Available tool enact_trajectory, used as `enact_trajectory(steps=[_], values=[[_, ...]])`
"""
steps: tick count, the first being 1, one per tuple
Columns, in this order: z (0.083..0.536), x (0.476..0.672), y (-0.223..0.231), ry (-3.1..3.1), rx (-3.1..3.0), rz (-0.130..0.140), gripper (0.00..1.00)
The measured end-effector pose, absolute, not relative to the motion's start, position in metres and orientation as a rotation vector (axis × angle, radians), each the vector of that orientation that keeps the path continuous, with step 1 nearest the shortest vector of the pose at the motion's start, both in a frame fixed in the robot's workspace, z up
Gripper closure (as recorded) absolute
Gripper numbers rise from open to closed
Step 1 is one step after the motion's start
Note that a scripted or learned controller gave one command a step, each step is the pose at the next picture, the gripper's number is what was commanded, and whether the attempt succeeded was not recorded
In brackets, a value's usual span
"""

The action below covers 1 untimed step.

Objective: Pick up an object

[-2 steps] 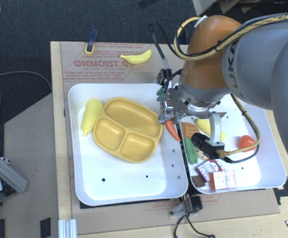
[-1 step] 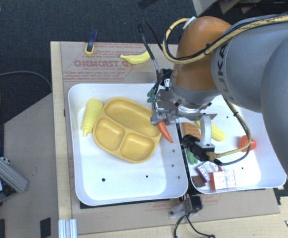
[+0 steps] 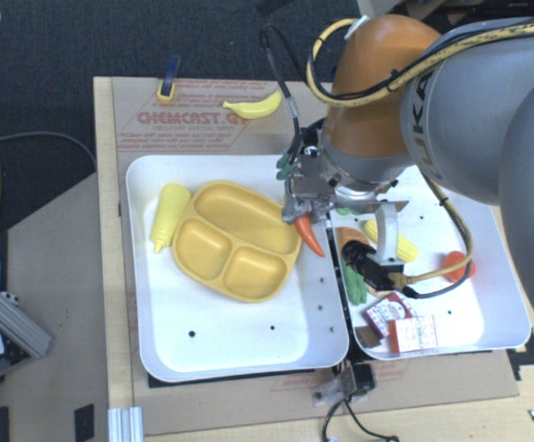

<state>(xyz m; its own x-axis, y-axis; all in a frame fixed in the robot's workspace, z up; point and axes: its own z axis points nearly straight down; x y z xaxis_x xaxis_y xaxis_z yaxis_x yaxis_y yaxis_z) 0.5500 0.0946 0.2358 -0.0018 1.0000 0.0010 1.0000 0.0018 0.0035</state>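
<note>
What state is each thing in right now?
Yellow three-compartment plastic plate: flat in left bin, compartments bare.
Yellow squeeze bottle: lying on its side against the plate.
Orange toy carrot: tilted, at the gripper, grasp unclear.
Yellow toy banana: lying on cardboard behind the bins.

A yellow banana lies on the printed cardboard worktop beyond the hand; a blue-and-yellow clamp sits farther left.

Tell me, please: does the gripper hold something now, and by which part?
The gripper appears to hold the orange carrot by its upper end; the pointed tip hangs below, over the left bin's right edge.
</note>
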Motion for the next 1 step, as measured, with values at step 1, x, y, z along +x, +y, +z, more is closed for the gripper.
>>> enact_trajectory(steps=[1], values=[[0.2138, 0.5465, 0.0915, 2.223, 2.225, -0.006, 1.00]])
